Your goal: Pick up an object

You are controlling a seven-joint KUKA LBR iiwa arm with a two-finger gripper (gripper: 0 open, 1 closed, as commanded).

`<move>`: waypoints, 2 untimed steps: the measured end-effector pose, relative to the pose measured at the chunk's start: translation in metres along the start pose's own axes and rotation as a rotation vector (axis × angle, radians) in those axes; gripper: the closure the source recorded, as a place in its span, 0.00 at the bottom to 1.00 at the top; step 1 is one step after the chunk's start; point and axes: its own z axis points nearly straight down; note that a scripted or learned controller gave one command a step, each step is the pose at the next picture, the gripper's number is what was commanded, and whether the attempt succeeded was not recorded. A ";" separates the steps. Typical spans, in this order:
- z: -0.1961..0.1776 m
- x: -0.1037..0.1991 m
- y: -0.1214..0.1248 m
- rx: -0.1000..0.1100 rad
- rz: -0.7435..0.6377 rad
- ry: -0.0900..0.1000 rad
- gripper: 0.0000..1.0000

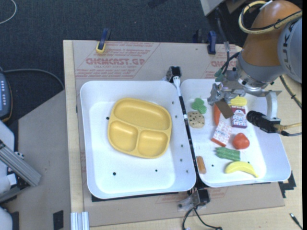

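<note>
Two bins: I've got a pair of shallow white plastic bins side by side on the cardboard-covered worktop [144, 56], the left bin [91, 128] and the right bin [280, 157].
Left bin: it carries one yellow three-compartment plastic plate [139, 127], sitting roughly in the middle.
Arm: my grey arm with the orange band [268, 25] comes in from the right and hangs over the back part of the right bin.
Claw: the claw [219, 99] sits low over the rear of the right bin, just above the orange carrot-shaped toy [217, 115]; from this angle I cannot tell whether it is wide or narrow, and I see nothing clearly held in it.
Near the claw: a yellow block [238, 101] and a small dark red box with a white label [239, 118] lie just to its right.
Left side of right bin: a green leafy toy [199, 105] with a round speckled cookie [195, 120] just in front of it.
Middle of right bin: a red-and-white flat packet [221, 134], and beside it a red tomato-like toy [241, 141].
Front of right bin: a green pepper-like toy [227, 153], a yellow plastic banana [242, 168] in front of that, and a small brown sausage-shaped piece [201, 165] near the divider.
</note>
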 end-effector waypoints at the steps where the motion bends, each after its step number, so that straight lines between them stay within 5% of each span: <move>1: -0.002 0.061 -0.014 0.000 -0.001 0.000 1.00; 2: 0.000 0.067 -0.013 0.000 0.004 -0.002 1.00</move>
